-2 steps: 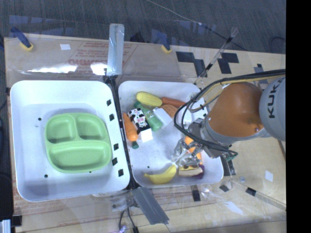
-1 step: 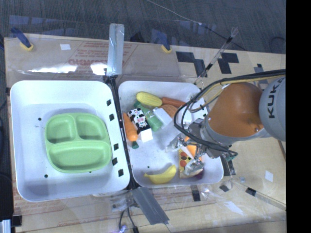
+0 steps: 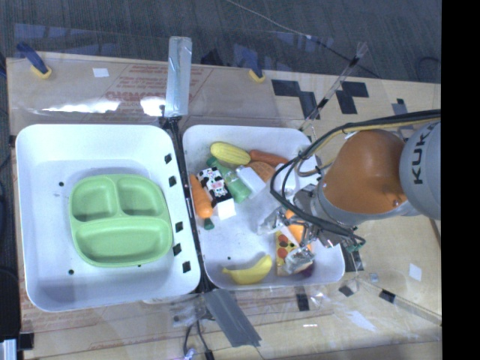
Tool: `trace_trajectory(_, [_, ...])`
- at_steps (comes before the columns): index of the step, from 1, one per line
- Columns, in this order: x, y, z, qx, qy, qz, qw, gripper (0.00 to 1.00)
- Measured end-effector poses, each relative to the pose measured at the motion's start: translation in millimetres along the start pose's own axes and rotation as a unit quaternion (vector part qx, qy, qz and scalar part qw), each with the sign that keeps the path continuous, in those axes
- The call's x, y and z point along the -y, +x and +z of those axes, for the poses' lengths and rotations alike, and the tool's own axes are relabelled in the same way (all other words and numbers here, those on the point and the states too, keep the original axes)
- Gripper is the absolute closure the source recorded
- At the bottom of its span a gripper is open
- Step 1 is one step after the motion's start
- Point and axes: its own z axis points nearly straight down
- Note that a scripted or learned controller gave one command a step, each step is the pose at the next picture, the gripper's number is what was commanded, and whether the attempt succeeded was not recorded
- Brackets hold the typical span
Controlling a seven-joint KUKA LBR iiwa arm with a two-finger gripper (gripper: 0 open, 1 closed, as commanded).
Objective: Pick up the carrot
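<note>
The carrot (image 3: 200,196) is an orange stick with a green stub at its near end, lying along the left wall of the right bin (image 3: 247,252). My gripper (image 3: 288,229) hangs low over the right part of that bin, well to the right of the carrot and apart from it. It sits over a small orange piece (image 3: 296,232) and a multicoloured toy (image 3: 294,259). The arm's orange band (image 3: 367,172) hides the bin's right side.
Around the carrot lie a black-and-white box (image 3: 214,184), a white cube (image 3: 225,210), a green bottle (image 3: 238,186), a yellow corn cob (image 3: 229,154), an orange-brown vegetable (image 3: 267,157) and a banana (image 3: 250,271). The left bin holds a green divided plate (image 3: 118,220).
</note>
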Motion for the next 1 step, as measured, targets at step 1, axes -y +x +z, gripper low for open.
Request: trace_trajectory(1, [-0.2, -1.6, -10.5, 0.000, 0.001, -0.003, 1.0000, 1.00])
